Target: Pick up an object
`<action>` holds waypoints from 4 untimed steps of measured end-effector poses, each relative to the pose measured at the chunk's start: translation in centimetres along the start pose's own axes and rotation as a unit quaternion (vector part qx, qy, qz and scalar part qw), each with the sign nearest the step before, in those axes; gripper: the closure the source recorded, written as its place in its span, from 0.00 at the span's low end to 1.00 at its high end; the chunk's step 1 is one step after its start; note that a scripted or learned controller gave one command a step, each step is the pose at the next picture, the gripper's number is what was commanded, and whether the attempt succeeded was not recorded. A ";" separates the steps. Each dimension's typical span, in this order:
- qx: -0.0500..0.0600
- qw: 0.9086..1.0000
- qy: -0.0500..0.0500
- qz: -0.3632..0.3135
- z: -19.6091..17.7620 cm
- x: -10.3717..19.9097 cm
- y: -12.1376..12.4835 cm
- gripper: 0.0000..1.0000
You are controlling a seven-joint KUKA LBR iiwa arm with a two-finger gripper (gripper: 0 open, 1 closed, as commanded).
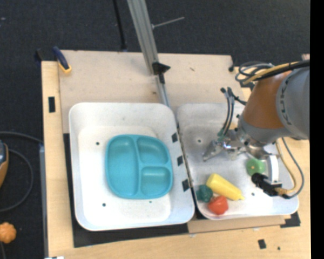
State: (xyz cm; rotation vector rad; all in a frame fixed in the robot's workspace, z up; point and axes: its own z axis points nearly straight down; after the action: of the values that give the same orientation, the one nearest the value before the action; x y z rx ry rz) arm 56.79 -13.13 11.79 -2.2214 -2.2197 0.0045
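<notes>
The right bin point(197, 117) holds a yellow banana-shaped piece point(224, 186) near its front. A red piece point(218, 204) and a small dark green piece point(204, 193) lie against it. A light green piece point(256, 166) sits further right, partly hidden under the arm's wrist. My gripper point(215, 150) hangs low over the middle of the right bin, pointing left. It is above and behind the yellow piece, with a gap between them. I see nothing held in it.
A teal divided plate point(139, 165) lies in the left bin point(86, 128). A slanted metal pole point(146, 31) rises behind the bins. Cables point(254, 72) loop at the arm's back. A clamp point(62, 60) sits at the bench's far left corner.
</notes>
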 end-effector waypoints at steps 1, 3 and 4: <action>-0.004 1.000 0.000 0.002 -1.4 -0.1 0.2 1.00; -0.005 1.000 0.000 -0.002 -11.3 0.6 0.6 1.00; -0.005 1.000 -0.001 -0.002 -16.2 -0.4 0.7 1.00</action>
State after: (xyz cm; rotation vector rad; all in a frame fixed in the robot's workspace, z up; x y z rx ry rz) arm 57.52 -13.53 28.01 -2.2226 -2.2306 -0.0052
